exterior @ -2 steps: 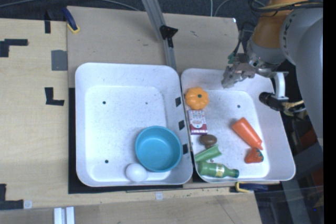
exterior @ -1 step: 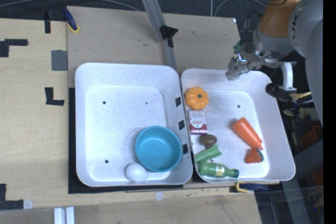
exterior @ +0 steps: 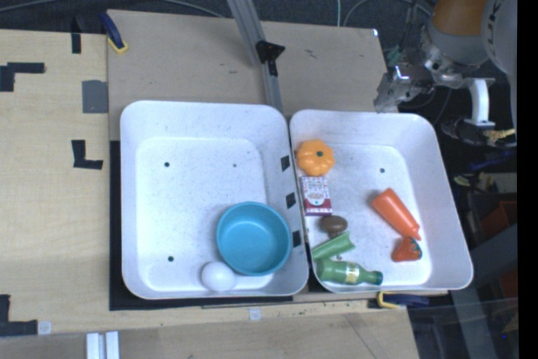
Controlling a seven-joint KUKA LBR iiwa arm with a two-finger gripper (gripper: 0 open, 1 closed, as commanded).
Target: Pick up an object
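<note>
A grey pole (exterior: 244, 8) (slanting) crosses the wooden bench (exterior: 50, 181).

Open floor is left across the upper half of the left bin (exterior: 147, 130), whose lower edge is blocked by a blue bowl (exterior: 252, 237) and white ball (exterior: 218, 275). The right bin's (exterior: 420, 139) left side and lower right are crowded; its centre is clear.

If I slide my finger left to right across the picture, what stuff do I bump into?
White ball → blue bowl → little pumpkin → orange carrot → the robot's pincer above the right bin's far corner.
</note>
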